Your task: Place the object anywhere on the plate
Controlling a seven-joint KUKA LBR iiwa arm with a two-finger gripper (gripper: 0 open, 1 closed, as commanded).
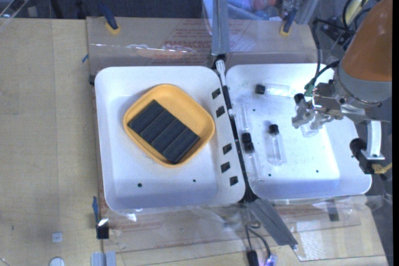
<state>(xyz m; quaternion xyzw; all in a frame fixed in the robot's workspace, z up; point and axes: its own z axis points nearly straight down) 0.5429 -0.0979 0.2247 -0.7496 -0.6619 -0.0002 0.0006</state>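
Vials (274, 142), 3 clear with black caps, lie hard to make out in the right bin (324, 165); whether the fingers (307, 124) are open or closed is unclear.

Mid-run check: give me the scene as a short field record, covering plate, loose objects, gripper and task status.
plate: yellow plate in the left bin, carrying a dark ribbed pad
loose objects: three clear vials with black caps in the right bin; one near the top, one by the divider, one mid-bin
gripper: gripper over the right bin's right half, finger state unclear
held object: none visible between the fingers
task status: no vial on the plate yet
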